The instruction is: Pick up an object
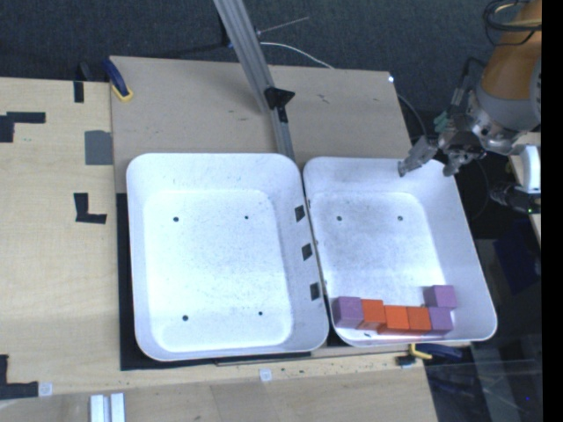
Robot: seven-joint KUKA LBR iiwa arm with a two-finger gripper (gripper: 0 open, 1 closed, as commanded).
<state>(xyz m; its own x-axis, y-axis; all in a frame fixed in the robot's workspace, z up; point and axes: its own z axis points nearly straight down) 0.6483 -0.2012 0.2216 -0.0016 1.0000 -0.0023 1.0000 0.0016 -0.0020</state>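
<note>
Hovering over the far right corner of the right bin (457, 209), the gripper (428, 159) hangs at the end of the grey arm (510, 95), whose orange band sits just above the wrist. Its two dark fingers are spread apart, and nothing lies between them.

Both bins are shallow white trays with rounded corners and faintly speckled, matte floors. They sit side by side on the pale wooden surface (53, 236), touching along their inner rims, where small dark clips (307, 251) are spaced along the seam. The left bin (141, 236) has a few small dark dots on its floor.

Along the near edge of the right bin lies a tight row of small blocks with flat faces and square edges: a purple block (348, 310) at the left end, orange blocks (396, 317) in the middle, and purple blocks (440, 308) stacked at the right end by the near right corner. These are well apart from the gripper.

A ribbed, silvery metal rail (246, 42) slants across the far edge of the surface.
</note>
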